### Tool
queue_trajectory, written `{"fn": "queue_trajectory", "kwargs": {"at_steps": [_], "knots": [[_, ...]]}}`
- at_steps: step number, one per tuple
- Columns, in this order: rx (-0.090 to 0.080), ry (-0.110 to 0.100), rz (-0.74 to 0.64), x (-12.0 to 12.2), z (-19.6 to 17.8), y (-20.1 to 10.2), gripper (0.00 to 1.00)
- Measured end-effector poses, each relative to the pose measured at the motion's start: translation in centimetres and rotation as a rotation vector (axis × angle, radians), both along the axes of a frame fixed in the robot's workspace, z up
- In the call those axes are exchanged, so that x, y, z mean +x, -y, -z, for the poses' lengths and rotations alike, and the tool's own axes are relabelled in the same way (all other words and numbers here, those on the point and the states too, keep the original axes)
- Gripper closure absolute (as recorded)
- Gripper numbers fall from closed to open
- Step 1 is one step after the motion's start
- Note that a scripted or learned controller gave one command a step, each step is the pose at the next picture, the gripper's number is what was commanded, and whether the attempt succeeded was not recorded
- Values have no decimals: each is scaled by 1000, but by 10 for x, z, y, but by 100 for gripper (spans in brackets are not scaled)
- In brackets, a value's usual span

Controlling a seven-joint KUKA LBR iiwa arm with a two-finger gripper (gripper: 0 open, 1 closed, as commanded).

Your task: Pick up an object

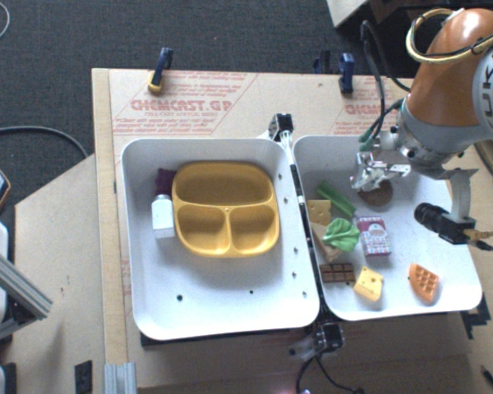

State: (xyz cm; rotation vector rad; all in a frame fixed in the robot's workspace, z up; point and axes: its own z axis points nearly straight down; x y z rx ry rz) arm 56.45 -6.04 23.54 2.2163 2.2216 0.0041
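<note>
White bins: two shallow bins side by side on a cardboard-covered bench; left bin (140, 302), right bin (460, 298).
Left bin contents: a yellow divided tray (225, 208) fills the middle, with a small white bottle (163, 216) just beside its left edge and a dark purple item (165, 177) above the bottle.
Right bin contents: a brown round piece (378, 194) near the top; a green strip (335, 197), a green leafy toy (342, 234), a tan cracker (318, 212), a pink carton (373, 236), a chocolate bar piece (338, 272), a yellow cheese wedge (368, 285) and an orange waffle piece (424, 282) lower down.
Arm: grey with an orange band, reaching in from the right.
Gripper (371, 175): low over the upper part of the right bin, directly above or touching the brown round piece; whether the fingers are spread or closed cannot be told, and nothing is visibly held.
Likely target: the brown round piece, judging by position.
Doing it well: centre the fingers across the piece, descend until they straddle its edges, close firmly, then lift straight up.
Risks: the piece looks flat and low, so the fingers may slide over it; the green strip lies near and could be nudged.
</note>
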Motion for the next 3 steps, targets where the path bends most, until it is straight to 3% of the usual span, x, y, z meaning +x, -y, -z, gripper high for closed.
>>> {"fn": "queue_trajectory", "kwargs": {"at_steps": [1, 2, 3], "knots": [[0, -6, 4, 4, 14, 9, 100], [2, -6, 1, -8, 4, -3, 100], [-1, -1, 1, 3, 1, 1, 100]]}}
